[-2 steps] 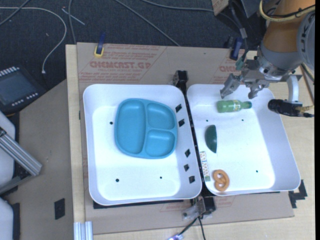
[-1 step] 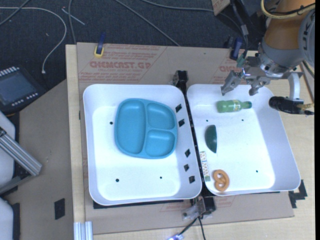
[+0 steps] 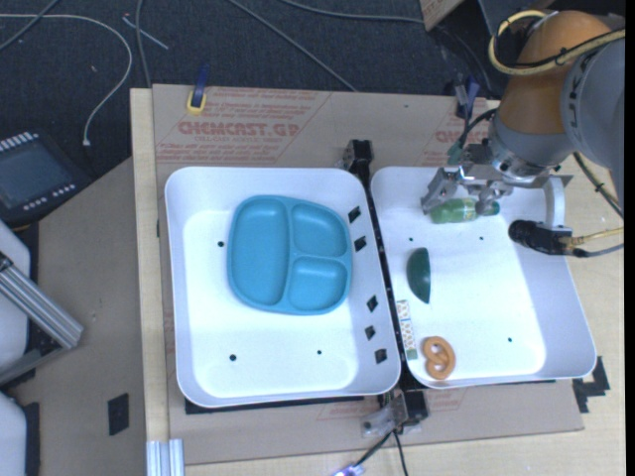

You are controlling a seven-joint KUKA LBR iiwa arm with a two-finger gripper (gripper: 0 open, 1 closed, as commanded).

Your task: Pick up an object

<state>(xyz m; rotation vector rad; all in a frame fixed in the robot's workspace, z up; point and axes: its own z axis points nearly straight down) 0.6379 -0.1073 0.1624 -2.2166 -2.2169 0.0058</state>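
Jaws are sitting over the green bottle at the right bin's far edge; can't tell their opening or whether they're gripping; I'd be centring on the bottle before closing; dark green piece and pretzel are lying nearer.

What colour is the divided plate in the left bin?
Light blue; the divided plate shows clearly in the camera view.

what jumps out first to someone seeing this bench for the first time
The sky-blue divided plastic plate fills the middle of the left white bin. In the right white bin, the gripper hangs over a pale green object near the far edge.
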